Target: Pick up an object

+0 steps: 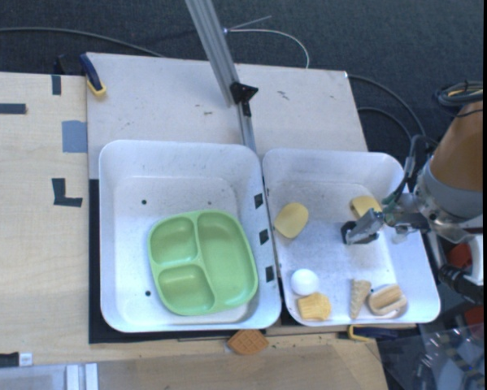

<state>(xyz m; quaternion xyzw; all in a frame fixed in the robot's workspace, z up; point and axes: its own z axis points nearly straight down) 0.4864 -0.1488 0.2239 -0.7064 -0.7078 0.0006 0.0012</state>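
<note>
Positioned over the right-hand shallow white plastic bin, toward its 3 o'clock side, is the grey two-finger gripper; whether it is open or closed cannot be told, and nothing can be made out in its grasp. One grey arm with an orange band is seen entering from 3 o'clock.

Two bins are shown side by side. In the left-hand shallow white plastic bin, one light-green plastic plate with three compartments is seen, lying toward 5 o'clock.

Six loose objects are counted in the right-hand bin. One pale-yellow rounded piece lies toward 9 o'clock, well apart from the gripper. One yellow wedge-like piece lies just beside the gripper, at its 12 o'clock. One white ball is placed toward 7 o'clock, with one tan waffle-textured block just beside it at its 5 o'clock. One pale cone-shaped piece and one brown-and-white oblong piece like a bread roll lie side by side toward 5 o'clock.

Outside the bins, one brown round ridged piece rests on the bench at 6 o'clock of the bins' junction. One grey metal pole runs from 12 o'clock down to that junction.
</note>
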